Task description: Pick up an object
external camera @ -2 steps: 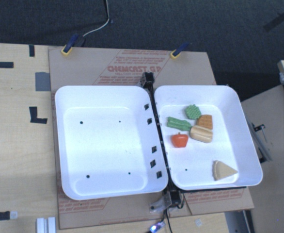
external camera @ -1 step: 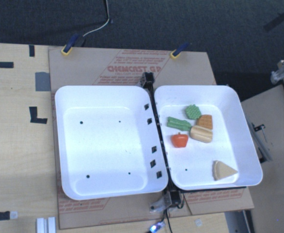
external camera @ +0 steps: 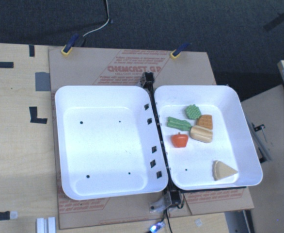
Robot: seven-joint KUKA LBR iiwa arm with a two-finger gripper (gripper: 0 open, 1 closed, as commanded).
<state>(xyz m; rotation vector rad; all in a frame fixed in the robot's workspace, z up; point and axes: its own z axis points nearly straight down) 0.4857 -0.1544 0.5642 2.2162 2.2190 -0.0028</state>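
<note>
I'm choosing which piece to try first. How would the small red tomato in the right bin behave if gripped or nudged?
The tomato looks round and smooth, so it would probably roll if nudged and might slip from a loose grip. It looks like a solid toy, likely stiff and light. It lies close to the green pod and the tan roll, so a push could bump them.

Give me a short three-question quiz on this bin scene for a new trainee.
1. True or false: all the objects lie in the right bin.
2. Which object lies apart from the cluster? A) red tomato B) tan wedge C) green pod
3. Fill in: the orange block touches the tan ____ just below it in the view.

Key: 1 true; 2 B; 3 roll.
</note>
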